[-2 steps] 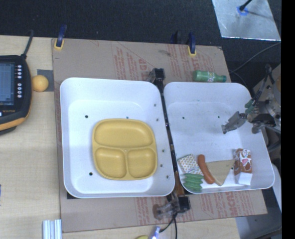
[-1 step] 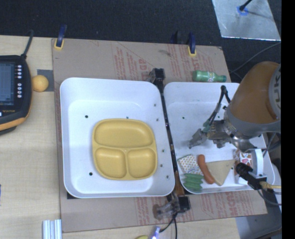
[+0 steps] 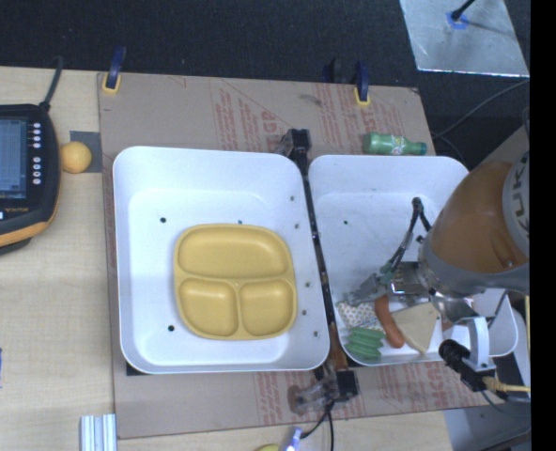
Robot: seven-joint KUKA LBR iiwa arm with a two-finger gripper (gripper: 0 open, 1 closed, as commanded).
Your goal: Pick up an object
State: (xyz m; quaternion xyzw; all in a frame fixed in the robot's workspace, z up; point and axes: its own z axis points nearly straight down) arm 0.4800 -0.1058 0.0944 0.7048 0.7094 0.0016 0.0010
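Note:
Several small objects lie in the front left corner of the right bin [image 3: 372, 195]: a green ribbed piece [image 3: 362, 344], a red sausage-like piece [image 3: 388, 322], a tan slice [image 3: 415, 327] and a pale speckled piece [image 3: 352, 315]. My gripper [image 3: 379, 287] reaches in from the right and hangs low just above this cluster, over the sausage's upper end. The grey wrist and orange band [image 3: 473, 222] cover the bin's right side. Nothing can be seen held by the gripper.
A yellow three-section plate [image 3: 234, 280] lies in the left bin [image 3: 137, 252]. Behind the right bin a green bottle [image 3: 393, 144] lies on the cardboard. An orange ball [image 3: 75, 156] and a control pendant [image 3: 10, 177] sit at the far left.

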